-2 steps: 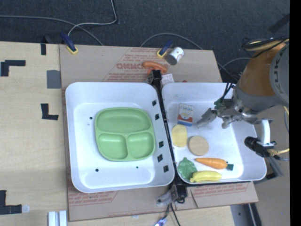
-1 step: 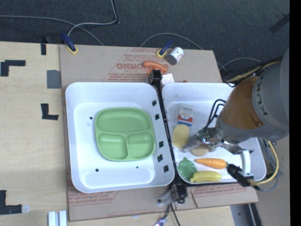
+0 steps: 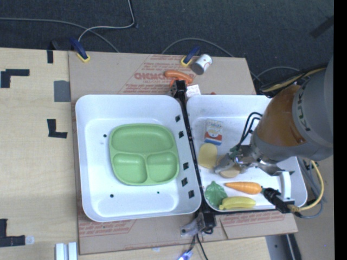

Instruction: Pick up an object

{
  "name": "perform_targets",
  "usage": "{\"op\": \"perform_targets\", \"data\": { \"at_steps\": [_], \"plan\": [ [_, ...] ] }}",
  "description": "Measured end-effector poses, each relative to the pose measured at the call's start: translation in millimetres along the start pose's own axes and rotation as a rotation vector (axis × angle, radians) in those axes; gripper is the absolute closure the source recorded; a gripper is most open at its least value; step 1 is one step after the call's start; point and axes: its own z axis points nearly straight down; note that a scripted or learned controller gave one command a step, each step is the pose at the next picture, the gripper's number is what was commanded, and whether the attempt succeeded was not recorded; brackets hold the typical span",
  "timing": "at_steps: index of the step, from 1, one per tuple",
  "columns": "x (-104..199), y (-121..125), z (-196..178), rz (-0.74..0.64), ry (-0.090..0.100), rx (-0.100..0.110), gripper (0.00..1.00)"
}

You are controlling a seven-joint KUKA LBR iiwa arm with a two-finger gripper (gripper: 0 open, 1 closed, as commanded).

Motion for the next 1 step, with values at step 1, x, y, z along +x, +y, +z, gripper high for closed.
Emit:
{"op": "perform_targets", "data": {
  "at_steps": [1],
  "plan": [
    [80.8, -26.1, -91.1, -0.001, 0.001, 0.003, 1.0]
  ]
}}
